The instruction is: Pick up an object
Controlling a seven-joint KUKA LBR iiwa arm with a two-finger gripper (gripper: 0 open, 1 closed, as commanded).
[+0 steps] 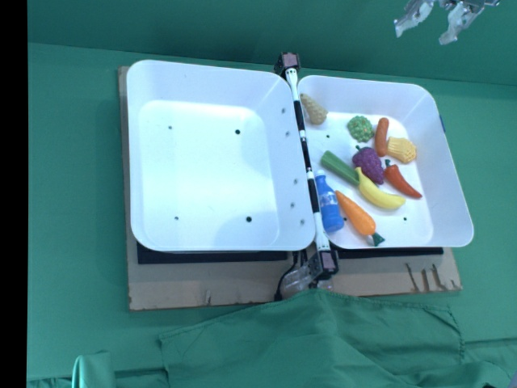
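— Green cloth [323,338] bunched along the near edge. Farther back?

— Gripper [440,14] at far right, high over the bench, fingers spread, grasping nothing. Down and left of it, right bin [452,217] crowded with toy food.

— Closest candidates?

— Red pepper [381,136] and yellow corn [401,149], just beside each other, pepper's long axis running near to far. Banana [378,192] nearer. Left bin [210,156] well apart.
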